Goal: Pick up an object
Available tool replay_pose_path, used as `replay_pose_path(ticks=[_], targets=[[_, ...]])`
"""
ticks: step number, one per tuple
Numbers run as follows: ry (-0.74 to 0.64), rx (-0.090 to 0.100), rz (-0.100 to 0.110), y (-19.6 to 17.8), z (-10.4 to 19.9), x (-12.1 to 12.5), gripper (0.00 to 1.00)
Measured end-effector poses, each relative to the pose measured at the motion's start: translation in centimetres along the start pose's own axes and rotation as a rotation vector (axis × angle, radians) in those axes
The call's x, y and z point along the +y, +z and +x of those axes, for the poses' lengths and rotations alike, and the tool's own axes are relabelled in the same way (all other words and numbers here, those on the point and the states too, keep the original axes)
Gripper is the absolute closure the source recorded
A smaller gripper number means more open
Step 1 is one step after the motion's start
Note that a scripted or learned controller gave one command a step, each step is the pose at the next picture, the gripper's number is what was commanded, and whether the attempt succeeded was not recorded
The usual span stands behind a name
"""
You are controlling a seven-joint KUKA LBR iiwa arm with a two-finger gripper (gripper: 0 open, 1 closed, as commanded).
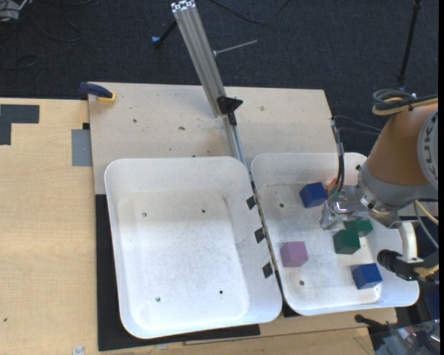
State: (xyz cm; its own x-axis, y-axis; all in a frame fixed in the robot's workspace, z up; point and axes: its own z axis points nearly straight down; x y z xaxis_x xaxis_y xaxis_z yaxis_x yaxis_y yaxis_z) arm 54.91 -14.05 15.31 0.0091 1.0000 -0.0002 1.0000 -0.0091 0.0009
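Note:
The right bin [311, 302] holds several blocks. A blue cube [312, 194] lies toward its far side, and a purple cube [294, 254] sits near the divider. A dark green block [347, 241] lies mid-bin, with a second blue cube [366, 275] near the front right. My gripper [334, 217] hangs low in this bin, just left of and above the green block, between it and the upper blue cube. An orange-red piece [331, 184] peeks out beside the gripper's body. The arm's orange band [399, 146] looms over the bin's right side and hides part of it.
The left bin [133, 302] lies beside the right one, with small black clips [259, 235] along the shared rim. A slanted aluminium bar [203, 58] rises from the bench behind the bins. A blue-and-yellow tool [98, 92] lies at the bench's far left corner.

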Motion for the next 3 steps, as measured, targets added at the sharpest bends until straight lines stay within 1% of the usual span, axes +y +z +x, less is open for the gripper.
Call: replay_pose_path(ticks=[2, 3], targets=[[-0.011, -0.001, -0.004, -12.6, -0.2, 0.6, 1.0], [-0.015, 0.0, 0.002, -13.0, -0.1, 0.6, 1.0]])
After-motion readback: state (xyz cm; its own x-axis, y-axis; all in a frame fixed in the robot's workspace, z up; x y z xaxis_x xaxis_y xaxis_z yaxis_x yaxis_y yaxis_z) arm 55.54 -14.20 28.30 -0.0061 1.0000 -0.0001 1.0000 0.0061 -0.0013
